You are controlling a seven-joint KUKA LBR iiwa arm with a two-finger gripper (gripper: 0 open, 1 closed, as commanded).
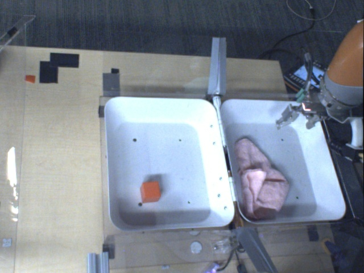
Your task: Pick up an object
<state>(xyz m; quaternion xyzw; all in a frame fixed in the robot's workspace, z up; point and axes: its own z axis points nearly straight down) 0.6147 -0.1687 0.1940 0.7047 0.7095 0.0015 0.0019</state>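
A small orange block (151, 191) lies in the left bin (159, 118), toward its front left. A crumpled pink cloth (259, 178) rests in the right bin (301, 152), filling its middle and front. My gripper (296, 118) hangs over the right bin's back right corner, beyond and to the right of the cloth. Its two fingers stand apart, open, with nothing between them. The arm's orange band (348, 61) rises above it at the right edge.
A grey metal divider post (216, 67) runs back from where the two bins meet. Black patches (57, 66) and a small orange square (30, 79) mark the wooden bench at the far left. Cables (310, 7) lie on the dark floor behind.
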